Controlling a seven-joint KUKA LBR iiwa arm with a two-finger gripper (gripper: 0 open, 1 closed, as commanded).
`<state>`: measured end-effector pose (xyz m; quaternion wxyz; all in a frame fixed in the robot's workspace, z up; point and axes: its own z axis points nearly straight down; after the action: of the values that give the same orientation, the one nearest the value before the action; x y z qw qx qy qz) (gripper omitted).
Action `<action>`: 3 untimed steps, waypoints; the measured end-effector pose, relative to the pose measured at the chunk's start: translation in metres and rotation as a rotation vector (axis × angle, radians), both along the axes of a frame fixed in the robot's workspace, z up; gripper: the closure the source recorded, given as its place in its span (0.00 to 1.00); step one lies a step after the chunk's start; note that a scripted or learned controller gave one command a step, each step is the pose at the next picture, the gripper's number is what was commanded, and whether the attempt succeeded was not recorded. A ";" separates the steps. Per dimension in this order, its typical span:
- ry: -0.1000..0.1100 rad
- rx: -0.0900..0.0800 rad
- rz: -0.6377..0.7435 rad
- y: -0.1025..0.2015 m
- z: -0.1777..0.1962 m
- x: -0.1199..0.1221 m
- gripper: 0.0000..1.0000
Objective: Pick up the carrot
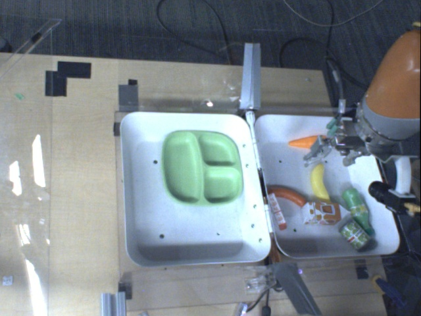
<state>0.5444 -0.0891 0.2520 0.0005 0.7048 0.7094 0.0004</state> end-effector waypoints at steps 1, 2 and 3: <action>-0.001 -0.001 0.090 -0.035 -0.041 0.065 0.00; -0.004 0.000 0.118 -0.043 -0.157 0.094 0.00; 0.035 0.012 0.103 -0.085 -0.169 0.118 0.00</action>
<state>0.6624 -0.1744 0.0832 -0.0161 0.6672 0.7447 -0.0077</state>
